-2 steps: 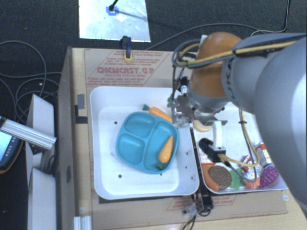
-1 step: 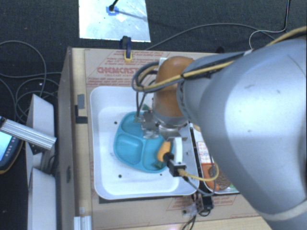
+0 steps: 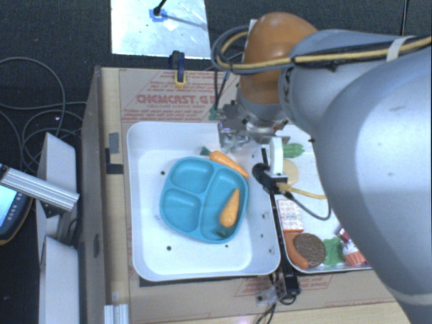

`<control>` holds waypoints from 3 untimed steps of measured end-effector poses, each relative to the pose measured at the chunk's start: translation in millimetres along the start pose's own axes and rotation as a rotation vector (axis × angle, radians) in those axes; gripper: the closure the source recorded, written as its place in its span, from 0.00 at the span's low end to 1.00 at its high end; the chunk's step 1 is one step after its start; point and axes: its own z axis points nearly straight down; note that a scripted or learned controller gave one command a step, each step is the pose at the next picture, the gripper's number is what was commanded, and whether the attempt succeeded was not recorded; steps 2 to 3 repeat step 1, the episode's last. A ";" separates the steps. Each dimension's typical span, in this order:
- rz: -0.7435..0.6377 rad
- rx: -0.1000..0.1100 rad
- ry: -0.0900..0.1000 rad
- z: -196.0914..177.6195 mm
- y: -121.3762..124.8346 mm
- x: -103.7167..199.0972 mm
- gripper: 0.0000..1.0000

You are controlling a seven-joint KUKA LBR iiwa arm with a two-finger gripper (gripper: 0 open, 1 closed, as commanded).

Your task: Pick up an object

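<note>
**Gripper hanging over the carrot at the plate's far rim**

I am watching the grey arm (image 3: 364,113) reaching in from the right, with its orange band (image 3: 277,39) showing above the wrist. The gripper (image 3: 233,139) is hanging over the far part of the left bin (image 3: 152,248), just above one end of a carrot (image 3: 226,160). From this slanted angle I am not able to make out whether the gripper is parted or closed.

That carrot is lying across the far rim of the blue divided plate (image 3: 182,201), which is sitting in the middle of the left bin. A second carrot (image 3: 230,208) is lying lengthwise in the plate's right-hand compartment, well apart from the gripper.

The arm is covering much of the right bin (image 3: 324,268). In the part I am seeing, a brown round disc (image 3: 310,247) is lying near the front with a green piece (image 3: 333,250) just beside it. A pale yellow disc (image 3: 291,173) is resting farther back, and a printed packet (image 3: 289,214) is lying between the two discs.
</note>
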 end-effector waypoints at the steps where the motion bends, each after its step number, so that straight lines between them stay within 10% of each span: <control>1: -0.004 0.005 0.000 18.3 -31.7 21.9 1.00; 3: -0.004 0.005 0.000 18.3 -31.7 21.9 1.00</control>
